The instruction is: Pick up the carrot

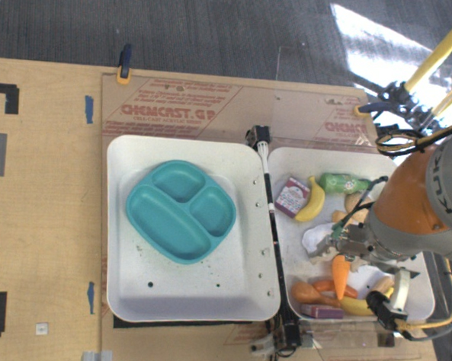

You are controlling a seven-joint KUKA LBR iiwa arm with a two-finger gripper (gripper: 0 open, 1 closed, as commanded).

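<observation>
Just below the jaws point(349, 251), in the right-hand bin point(426, 306), we see the carrot point(340, 276) hanging point-down, its broad top tucked up under the wrist hardware. Whether it sits between the jaws or merely beneath them we cannot tell, and whether they stand wide or narrow is hidden by the gripper body.

We judge the carrot a toy: light, stiff, smooth-skinned and likely slippery, tapering so that a pinch near the tip would squeeze it out. The thick upper end, taken across its width, looks the surest hold.

Under the carrot lie an orange piece point(308, 292), a banana point(359, 306) and a purple stick point(323, 312); beyond the jaws lie another banana point(313, 204) and a green bottle point(344, 182).

Our arm point(415, 203) enters from the right, wrist bent steeply down over the bin. Across the divider sits a teal divided plate point(180, 210).
</observation>
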